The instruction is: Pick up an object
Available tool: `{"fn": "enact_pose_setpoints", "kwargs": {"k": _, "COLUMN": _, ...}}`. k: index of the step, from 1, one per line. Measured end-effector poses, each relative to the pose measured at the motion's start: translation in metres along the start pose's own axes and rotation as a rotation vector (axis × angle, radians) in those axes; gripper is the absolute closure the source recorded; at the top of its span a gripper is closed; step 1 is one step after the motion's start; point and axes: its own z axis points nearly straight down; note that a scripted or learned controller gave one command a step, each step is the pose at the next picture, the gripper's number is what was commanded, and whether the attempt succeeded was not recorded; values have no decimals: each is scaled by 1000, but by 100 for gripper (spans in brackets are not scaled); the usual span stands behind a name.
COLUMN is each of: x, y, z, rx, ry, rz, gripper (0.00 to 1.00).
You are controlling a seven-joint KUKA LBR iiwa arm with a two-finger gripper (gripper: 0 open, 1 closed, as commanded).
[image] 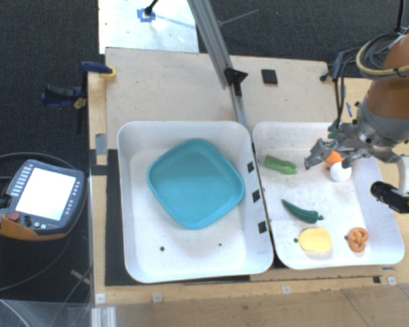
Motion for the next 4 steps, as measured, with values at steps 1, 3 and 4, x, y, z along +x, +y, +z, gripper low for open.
{"fn": "enact_pose_setpoints", "kwargs": {"k": 1, "x": -3, "y": 3, "z": 61, "rx": 2, "ry": 0, "rz": 0, "gripper": 0}}
{"fn": "enact_pose_setpoints", "kwargs": {"k": 3, "x": -2, "y": 2, "z": 91, "rx": -5, "ry": -1, "rz": 0, "gripper": 100}}
{"fn": "enact_pose_setpoints", "kwargs": {"k": 4, "x": -3, "y": 11, "z": 45, "rx": -7, "ry": -1, "rz": -1, "gripper": 100}}
